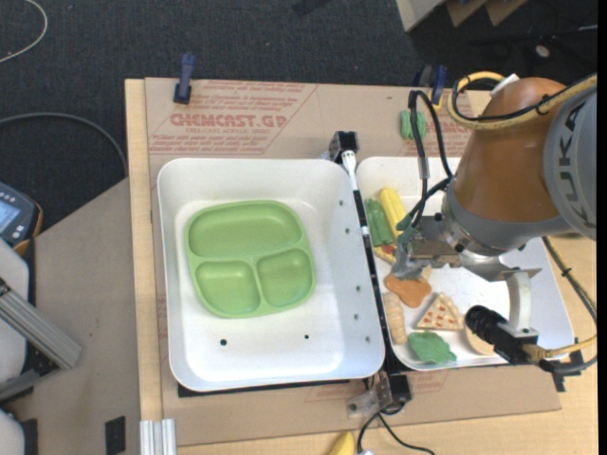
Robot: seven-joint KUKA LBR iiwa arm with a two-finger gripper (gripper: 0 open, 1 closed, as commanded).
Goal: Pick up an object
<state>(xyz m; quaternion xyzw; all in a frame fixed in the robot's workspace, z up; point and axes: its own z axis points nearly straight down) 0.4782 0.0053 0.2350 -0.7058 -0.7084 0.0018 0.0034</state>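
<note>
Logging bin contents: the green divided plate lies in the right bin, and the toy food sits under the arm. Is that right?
Not quite. The camera view shows the green divided plate in the left bin, not the right. The toy food does sit under the arm, in the right bin.

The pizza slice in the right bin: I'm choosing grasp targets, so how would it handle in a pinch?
The pizza slice looks like a flat toy wedge, so probably stiff and light. Lying flat, it offers little height for the fingers. An orange piece and a green piece crowd it, so neighbours may get nudged.
</note>
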